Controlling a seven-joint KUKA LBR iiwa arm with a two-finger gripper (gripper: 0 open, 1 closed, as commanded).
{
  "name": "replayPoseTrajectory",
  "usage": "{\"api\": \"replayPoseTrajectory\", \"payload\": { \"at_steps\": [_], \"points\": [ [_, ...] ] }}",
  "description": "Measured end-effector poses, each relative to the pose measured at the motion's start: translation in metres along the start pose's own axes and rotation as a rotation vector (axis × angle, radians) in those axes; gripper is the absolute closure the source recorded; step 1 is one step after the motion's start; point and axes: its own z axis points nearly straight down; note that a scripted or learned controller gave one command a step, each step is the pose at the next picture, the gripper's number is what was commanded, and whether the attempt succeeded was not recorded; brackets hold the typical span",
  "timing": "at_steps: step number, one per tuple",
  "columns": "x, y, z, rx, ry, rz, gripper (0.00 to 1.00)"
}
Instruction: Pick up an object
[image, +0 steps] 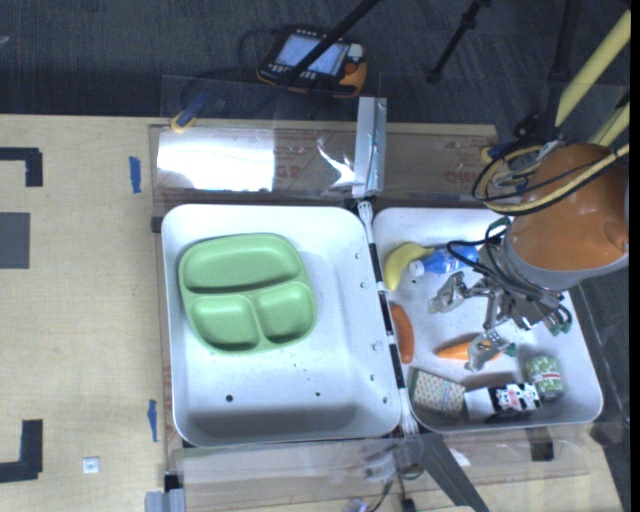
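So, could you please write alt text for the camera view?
The gripper hangs low in the right bin over an orange carrot among small toys. The left bin holds a green divided tray.

Even overhead light, glare on the clear sheet (262, 160), slightly soft focus

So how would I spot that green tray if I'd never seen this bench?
Find the two white bins side by side; take the left bin, away from the arm. The green tray lies in its upper half, split into one long compartment and two small ones. It is the lone large thing there, while the right bin holds a jumble of small items.
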Motion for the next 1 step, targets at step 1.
{"api": "replayPoseTrajectory", "payload": {
  "at_steps": [1],
  "points": [
    [0.0541,-0.0677,0.0120,-0.002,0.003,-0.256,0.00]
  ]
}}
